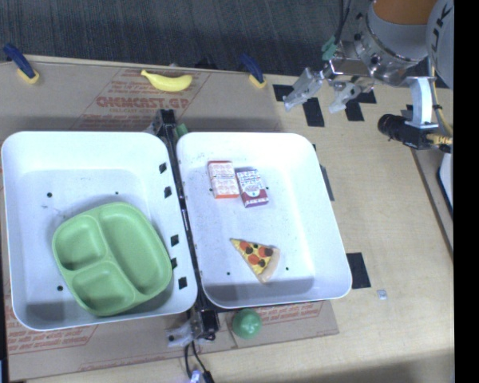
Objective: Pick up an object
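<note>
My fingers (303, 88) are spread apart with nothing between them; one prong shows at the left, the other just to its right. My gripper (327, 86) hangs above the bare bench beyond the far right corner of the right bin (323, 238), outside its rim.

Candidates for lifting, all in the right bin: a small orange-and-white carton (221, 179) and a dark purple carton (251, 187), lying flat and touching along their long sides near the far middle; a toy pizza slice (256, 258), alone toward the near wall, well apart from the cartons.

Elsewhere: a green divided tray (110, 258) in the left bin (24, 158), a yellow banana (167, 79) on the cardboard behind the bins, a green ball (245, 323) on the bench just in front of the right bin.

Assessment: the step in hand is the approach. The pizza slice is the cleaner target, since nothing crowds it; I should come down centred over it with my prongs across its narrow width. The paired cartons risk one prong landing on the seam. I should clear the bin's rim before descending, and close only once both prongs straddle the object.
</note>
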